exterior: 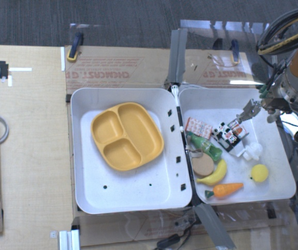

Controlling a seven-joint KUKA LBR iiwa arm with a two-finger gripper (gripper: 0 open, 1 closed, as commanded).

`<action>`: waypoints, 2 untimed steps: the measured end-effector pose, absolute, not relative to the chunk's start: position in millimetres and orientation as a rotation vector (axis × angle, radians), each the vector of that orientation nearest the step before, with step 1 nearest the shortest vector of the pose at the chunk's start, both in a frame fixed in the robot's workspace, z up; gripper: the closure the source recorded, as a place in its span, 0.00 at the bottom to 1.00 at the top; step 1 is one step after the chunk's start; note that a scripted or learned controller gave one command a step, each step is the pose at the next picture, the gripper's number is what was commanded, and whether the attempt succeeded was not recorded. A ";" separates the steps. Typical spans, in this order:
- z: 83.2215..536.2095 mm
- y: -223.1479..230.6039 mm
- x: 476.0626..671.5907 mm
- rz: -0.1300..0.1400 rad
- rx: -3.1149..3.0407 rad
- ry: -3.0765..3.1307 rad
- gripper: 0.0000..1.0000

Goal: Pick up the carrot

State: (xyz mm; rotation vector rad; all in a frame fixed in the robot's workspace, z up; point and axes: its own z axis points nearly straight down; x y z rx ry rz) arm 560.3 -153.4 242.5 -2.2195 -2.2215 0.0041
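A: Right bin (273, 191), front edge: carrot (227, 189), lying flat, leaf end toward the divider, banana (215, 174) touching it just behind, lemon (259, 173) near.

B: Gripper (248, 111)?

A: Over the bin's back half, well apart from the carrot; fingers apart, holding nothing.

B: Risks?

A: Fingers could catch the banana (too close) or the wall; the carrot may roll.

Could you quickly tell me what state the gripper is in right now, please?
Gripper: above the right bin, over the toys at its far side, well away from the carrot; open or closed cannot be told.
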 end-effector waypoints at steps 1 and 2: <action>159.7 -103.5 505.4 0.003 -1.813 -2.563 0.00; 191.1 -68.5 477.4 0.002 -1.580 -2.713 0.00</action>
